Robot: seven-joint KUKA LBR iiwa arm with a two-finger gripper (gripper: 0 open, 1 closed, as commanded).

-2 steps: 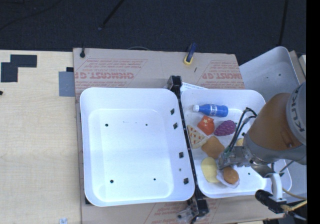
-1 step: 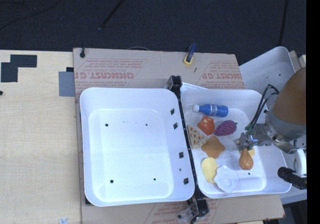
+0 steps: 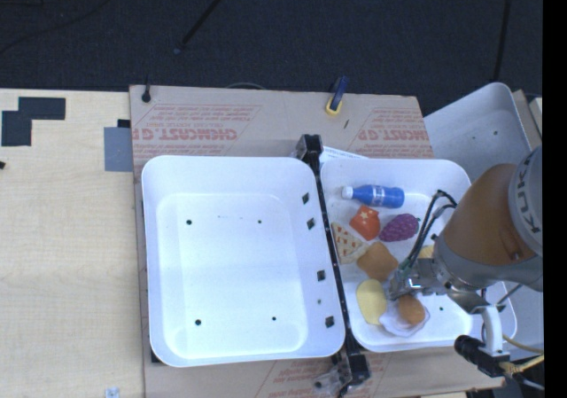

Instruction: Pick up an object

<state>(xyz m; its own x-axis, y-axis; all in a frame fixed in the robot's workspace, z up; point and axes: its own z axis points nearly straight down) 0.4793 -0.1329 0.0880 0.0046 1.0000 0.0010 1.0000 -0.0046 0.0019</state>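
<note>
- Two bins sit side by side on the bench: the left bin (image 3: 235,259) holds nothing I can make out, and every loose item lies in the right bin (image 3: 461,176), so the arm has to work there.
- Reaching in from 3 o'clock, the arm (image 3: 485,232) hangs over the right bin's lower half, with the gripper (image 3: 409,285) low among the items, probably lined up for a grab.
- I cannot tell whether its fingers are spread or closed; the wrist and cables hide them, and nothing is plainly held.
- Just at 6 o'clock of the gripper, close to touching, lies the likeliest target, a small bun (image 3: 410,309) sitting on a white scrap (image 3: 400,325) near the bin's front wall.
- It looks rounded, orange-brown and matte, partly covered by the gripper, and small enough for a two-finger pinch.
- At 9 o'clock of it lies a pale yellow lemon (image 3: 371,300), so a wide approach could nudge that instead.
- Further toward 12 o'clock are a tan block (image 3: 376,260), a waffle wedge (image 3: 345,242), a red piece (image 3: 365,222), purple grapes (image 3: 399,227) and a blue bottle (image 3: 376,196) lying on its side.
- These crowd together, probably just as they were tipped in.
</note>
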